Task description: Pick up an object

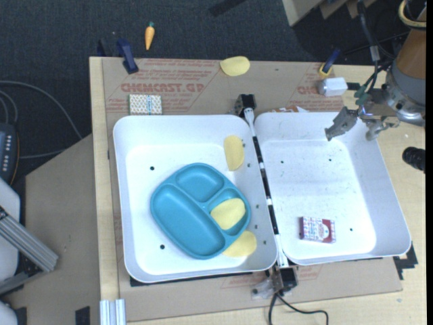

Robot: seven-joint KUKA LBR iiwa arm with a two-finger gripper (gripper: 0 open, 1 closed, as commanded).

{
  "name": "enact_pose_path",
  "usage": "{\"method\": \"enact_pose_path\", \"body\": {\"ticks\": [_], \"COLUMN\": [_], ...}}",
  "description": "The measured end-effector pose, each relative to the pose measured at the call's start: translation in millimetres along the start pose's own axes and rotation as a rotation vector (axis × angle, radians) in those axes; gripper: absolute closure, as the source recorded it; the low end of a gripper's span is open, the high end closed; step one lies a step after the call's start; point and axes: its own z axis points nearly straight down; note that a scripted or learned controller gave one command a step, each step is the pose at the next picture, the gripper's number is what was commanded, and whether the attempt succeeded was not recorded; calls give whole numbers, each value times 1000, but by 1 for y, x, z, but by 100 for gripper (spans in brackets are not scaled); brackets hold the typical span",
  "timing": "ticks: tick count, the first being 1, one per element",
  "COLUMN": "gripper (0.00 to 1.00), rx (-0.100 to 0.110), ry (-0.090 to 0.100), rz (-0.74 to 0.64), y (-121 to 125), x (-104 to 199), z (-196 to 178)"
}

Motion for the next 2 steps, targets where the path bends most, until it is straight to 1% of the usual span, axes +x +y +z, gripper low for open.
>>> {"method": "enact_pose_path", "body": {"ticks": [1, 2], "gripper": [0, 0], "rx": [1, -5], "ry": [0, 0], "rz": [1, -2], "y": [-19, 67], "x": [3, 60], "z": [168, 73]}}
